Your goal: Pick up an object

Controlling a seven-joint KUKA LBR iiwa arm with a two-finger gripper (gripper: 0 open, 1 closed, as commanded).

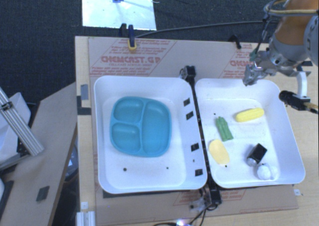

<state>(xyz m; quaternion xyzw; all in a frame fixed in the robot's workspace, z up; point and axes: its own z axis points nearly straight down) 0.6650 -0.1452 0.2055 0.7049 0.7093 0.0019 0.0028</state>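
Observation:
The right bin [284,120] holds a yellow corn-like piece [249,114], a green ridged piece [224,128], a pale yellow rounded piece [218,151], a small black block [256,153] and a white ball [264,171]. My gripper [250,76] hangs over the bin's far rim, up and behind the yellow corn-like piece, with nothing seen between its fingers. The grey arm with its orange band [299,5] reaches in from the upper right.
The left bin [107,95] holds a blue divided plate [140,125]. A black hinge strip [194,120] runs between the bins. A black cable [199,25] crosses the board behind them. A blue and yellow clamp [131,37] sits at the board's far edge.

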